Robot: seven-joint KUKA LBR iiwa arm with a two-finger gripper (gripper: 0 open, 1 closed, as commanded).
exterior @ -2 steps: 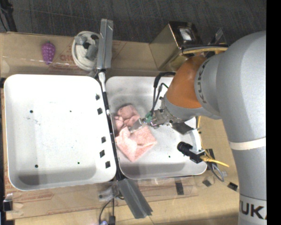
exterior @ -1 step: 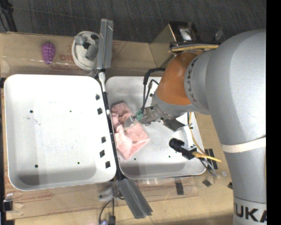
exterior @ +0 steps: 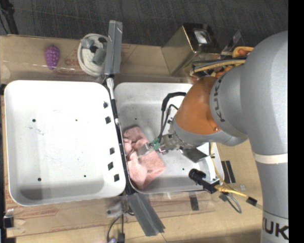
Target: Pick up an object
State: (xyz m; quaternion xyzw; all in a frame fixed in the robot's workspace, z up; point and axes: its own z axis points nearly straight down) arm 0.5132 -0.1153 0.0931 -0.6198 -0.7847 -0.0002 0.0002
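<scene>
Pink cloth (exterior: pixel 141 157) lies crumpled in the right bin (exterior: pixel 142 96), against the divider side, directly beneath and to the left of the tool (exterior: pixel 158 146). The tool hangs from the grey arm (exterior: pixel 253 95) below the orange band (exterior: pixel 195 113), its tip right at the cloth's upper edge and apparently touching the fabric; how far it is open, or whether any cloth is caught in it, cannot be told from this angle. Left of the tool, past the divider, sits the left bin (exterior: pixel 55 140). Well beyond the tool toward the far-left corner of the table (exterior: pixel 25 52) rests a small purple object (exterior: pixel 52 56), with a white coil (exterior: pixel 91 52) near it.
</scene>
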